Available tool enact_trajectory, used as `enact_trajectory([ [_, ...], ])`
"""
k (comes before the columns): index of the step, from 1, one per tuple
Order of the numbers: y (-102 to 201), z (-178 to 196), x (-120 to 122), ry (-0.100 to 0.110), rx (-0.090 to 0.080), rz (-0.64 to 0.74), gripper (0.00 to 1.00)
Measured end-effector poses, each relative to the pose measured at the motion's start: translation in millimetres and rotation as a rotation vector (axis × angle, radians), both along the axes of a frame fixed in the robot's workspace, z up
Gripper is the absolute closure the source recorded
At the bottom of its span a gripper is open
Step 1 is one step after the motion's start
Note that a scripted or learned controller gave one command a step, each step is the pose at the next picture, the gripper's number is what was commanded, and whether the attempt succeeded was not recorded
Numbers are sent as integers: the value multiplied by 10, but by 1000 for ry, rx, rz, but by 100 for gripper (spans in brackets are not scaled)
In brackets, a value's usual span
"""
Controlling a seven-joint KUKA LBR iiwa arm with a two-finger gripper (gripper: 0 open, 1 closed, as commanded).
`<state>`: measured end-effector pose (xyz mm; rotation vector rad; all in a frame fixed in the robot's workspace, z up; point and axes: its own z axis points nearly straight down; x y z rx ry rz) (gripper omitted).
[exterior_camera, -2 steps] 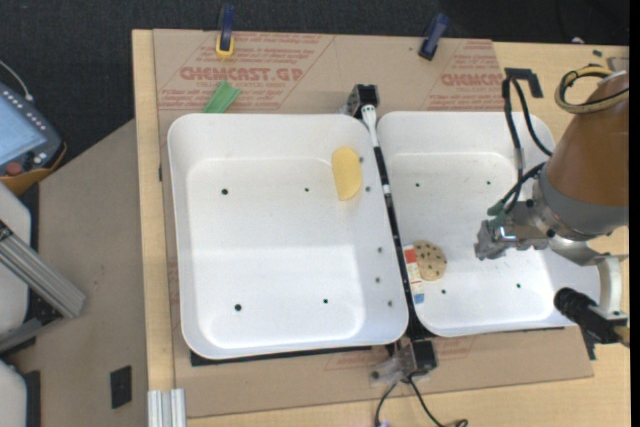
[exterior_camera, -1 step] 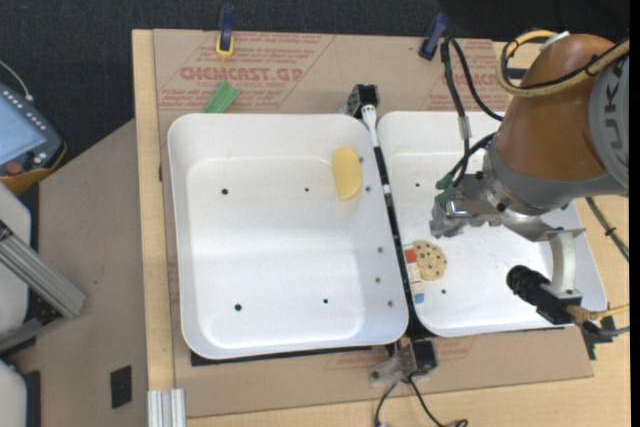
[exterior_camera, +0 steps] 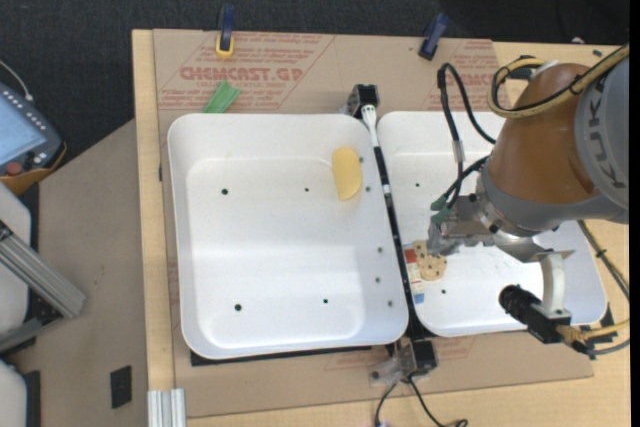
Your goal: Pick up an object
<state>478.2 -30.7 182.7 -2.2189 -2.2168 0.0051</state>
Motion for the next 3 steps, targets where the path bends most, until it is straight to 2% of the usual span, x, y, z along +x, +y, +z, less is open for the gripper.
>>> enact_trajectory([
  [3, -181, 17, 8, -6, -1, 1, 100],
])
